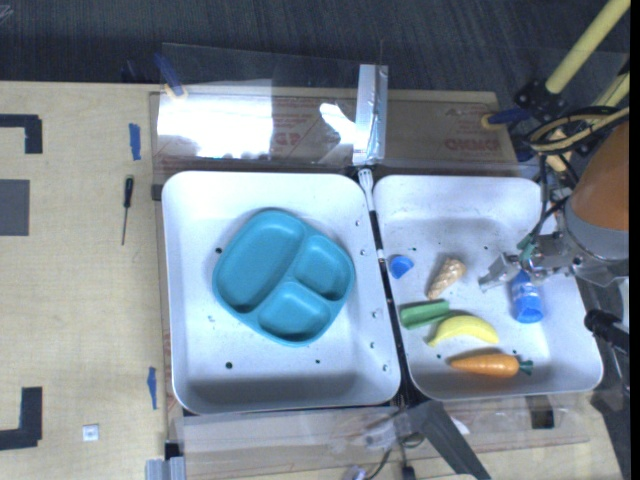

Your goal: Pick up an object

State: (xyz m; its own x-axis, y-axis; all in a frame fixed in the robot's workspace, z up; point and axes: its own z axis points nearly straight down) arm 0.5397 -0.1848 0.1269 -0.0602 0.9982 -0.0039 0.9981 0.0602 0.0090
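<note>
- Orange band of my arm shows at the far right, above the right bin, and my wrist drops from it toward that bin's right side.
- My gripper hangs low over the right bin, just above a blue cup-like piece; the metal parts point left toward the bin's middle.
- Whether the gripper is wide or narrow I cannot tell; the view is too small and cluttered there, and nothing shows clearly clamped in it.
- Right bin holds the things to pick: a small blue piece near its left wall, a tan shell-like item just right of that, a green pod below it, a yellow banana touching the pod's right end, and an orange carrot near the bin's front wall.
- Blue cup-like piece sits toward the right wall of the right bin, apart from the banana.
- Left of the right bin, touching it along a shared rim, the left bin holds a teal divided plate at its centre.
- Back half of the right bin is bare white floor; the front half is crowded by banana, pod and carrot.
- Right bin's front wall lies just beyond the carrot.
</note>
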